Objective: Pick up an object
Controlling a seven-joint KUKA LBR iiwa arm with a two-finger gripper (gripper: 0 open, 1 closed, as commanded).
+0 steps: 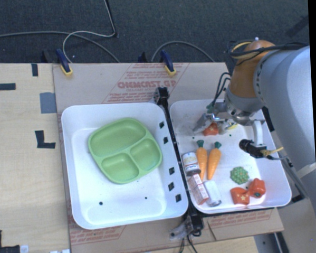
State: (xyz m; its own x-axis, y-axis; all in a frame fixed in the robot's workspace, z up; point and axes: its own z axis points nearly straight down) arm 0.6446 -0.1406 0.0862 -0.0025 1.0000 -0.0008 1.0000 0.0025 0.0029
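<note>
A wooden bench [22,157] bears a cardboard sheet [119,85], with two white bins [78,170] side by side on it.

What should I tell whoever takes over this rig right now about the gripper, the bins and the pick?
Gripper: low at the far end of the right bin, over a small red-orange item; a grasp cannot be confirmed.
Right bin also holds two toy carrots, a small jar, a tube, a green broccoli piece and red pieces.
Left bin: green divided plate.
Done: arm positioned over the items.
Left: confirm a grip and lift one object.
</note>
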